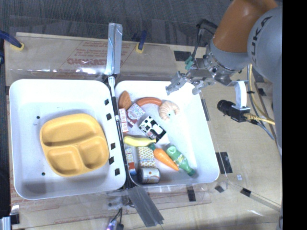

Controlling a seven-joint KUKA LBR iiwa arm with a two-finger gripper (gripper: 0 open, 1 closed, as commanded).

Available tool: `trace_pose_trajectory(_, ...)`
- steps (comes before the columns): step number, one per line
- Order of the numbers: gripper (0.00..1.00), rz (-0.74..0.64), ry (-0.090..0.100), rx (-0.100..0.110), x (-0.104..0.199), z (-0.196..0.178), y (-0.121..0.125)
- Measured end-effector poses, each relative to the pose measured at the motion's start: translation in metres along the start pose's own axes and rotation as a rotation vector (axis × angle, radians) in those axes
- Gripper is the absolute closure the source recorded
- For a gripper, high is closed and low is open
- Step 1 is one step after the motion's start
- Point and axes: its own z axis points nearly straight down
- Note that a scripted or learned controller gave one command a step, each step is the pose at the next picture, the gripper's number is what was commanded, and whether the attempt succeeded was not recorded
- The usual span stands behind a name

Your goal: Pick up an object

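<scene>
My gripper [184,86] hangs over the far right corner of the right bin [204,143], open, with nothing between its fingers. Just below it lies a pale croissant-like pastry [169,109], beside a red sausage [148,101]. Further left is a brown bread roll [124,99]. In the middle of the pile sits a black and white box [152,127], with a yellow banana [139,141] under it. Toward the near edge are an orange carrot [165,159], a green bottle [181,160] and a tin can [149,175].
The left bin [21,104] holds a yellow divided tray [74,143]. Small snack packets [134,113] and a waffle-like piece [145,156] line the right bin's left wall. A metal bar [114,49] stands at the divider between the bins.
</scene>
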Motion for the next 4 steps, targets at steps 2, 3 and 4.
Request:
trace_pose_trajectory(2,0.00,-0.120,0.002,0.002,-0.035,0.122,0.023)
trace_pose_trajectory(3,0.00,-0.030,0.001,0.000,-0.016,0.147,-0.023)
trace_pose_trajectory(4,1.00,-0.035,0.001,0.004,-0.016,0.139,-0.023)
